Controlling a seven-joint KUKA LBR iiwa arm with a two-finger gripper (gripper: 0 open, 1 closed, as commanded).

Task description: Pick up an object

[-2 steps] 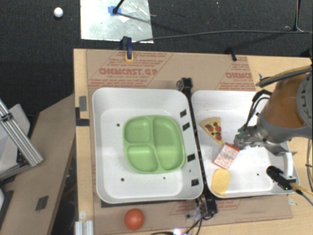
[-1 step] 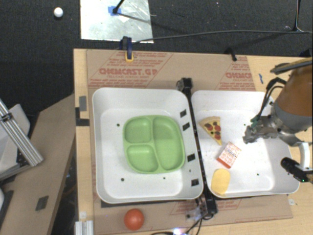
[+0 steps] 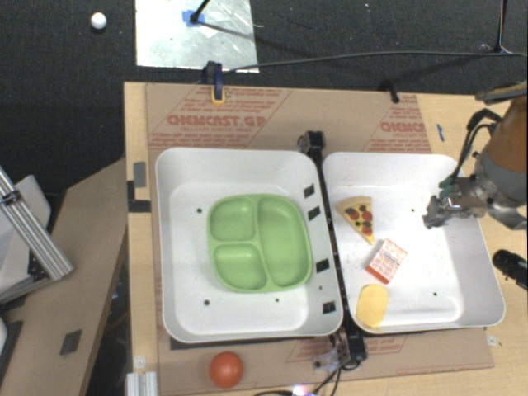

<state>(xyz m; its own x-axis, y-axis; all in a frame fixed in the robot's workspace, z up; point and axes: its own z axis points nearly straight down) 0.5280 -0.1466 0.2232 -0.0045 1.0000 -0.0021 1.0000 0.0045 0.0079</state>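
One gripper (image 3: 436, 214) hangs over the right bin (image 3: 474, 258), touching nothing.

Right bin (image 3: 474, 304): 3 items crowd its left; right half open.

Grey arm (image 3: 505, 190) with orange band, black cables, dark claw (image 3: 435, 214).

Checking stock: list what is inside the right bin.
Right bin holds a pizza slice, a red-and-white packet and a yellow piece; the gripper covers some floor.
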